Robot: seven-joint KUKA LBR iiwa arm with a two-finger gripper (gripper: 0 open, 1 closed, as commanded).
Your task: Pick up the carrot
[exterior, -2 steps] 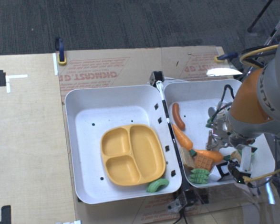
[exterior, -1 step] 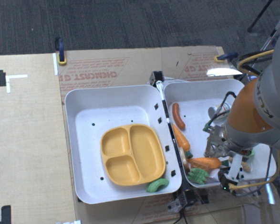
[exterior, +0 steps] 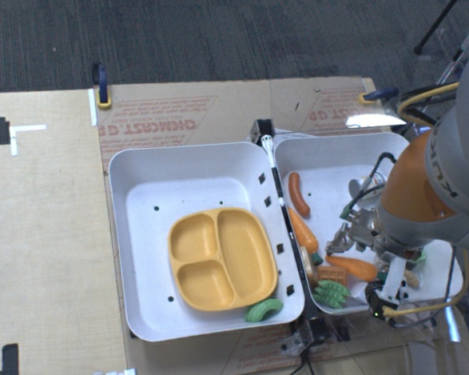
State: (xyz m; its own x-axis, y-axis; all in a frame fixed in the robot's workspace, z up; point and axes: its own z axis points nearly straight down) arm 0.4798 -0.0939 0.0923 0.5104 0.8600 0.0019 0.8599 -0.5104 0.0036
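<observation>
Clearly unfinished: my tool (exterior: 352, 242) hangs over the carrot (exterior: 352, 266) (still lying in its bin (exterior: 320, 157)); grip unreadable.

The gripper (exterior: 351, 234) hangs over the right bin (exterior: 328, 156). Just below it lies one carrot (exterior: 354, 266); to its left, along the bin's wall, lies another (exterior: 303, 232), with a sausage (exterior: 299, 194) up-left. Far left, in the left bin (exterior: 141, 229), sits a divided plate (exterior: 222, 258).
</observation>
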